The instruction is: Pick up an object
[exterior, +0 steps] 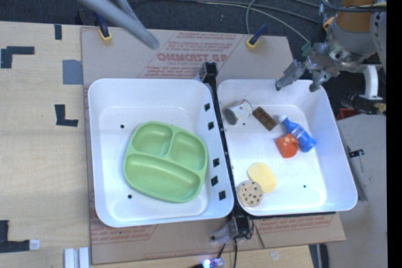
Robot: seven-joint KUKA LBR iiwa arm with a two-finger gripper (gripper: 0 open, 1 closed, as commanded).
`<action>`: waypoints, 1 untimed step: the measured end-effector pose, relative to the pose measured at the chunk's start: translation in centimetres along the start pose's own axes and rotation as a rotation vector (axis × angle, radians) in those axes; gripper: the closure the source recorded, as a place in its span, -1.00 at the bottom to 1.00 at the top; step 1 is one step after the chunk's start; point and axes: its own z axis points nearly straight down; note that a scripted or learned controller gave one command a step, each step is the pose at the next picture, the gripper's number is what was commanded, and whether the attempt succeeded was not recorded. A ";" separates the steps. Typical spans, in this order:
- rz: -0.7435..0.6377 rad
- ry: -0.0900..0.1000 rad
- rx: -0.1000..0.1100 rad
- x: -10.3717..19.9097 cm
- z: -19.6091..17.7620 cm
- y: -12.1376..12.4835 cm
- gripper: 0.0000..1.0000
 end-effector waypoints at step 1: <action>-0.003 -0.003 -0.013 0.0 -0.9 0.3 -1.00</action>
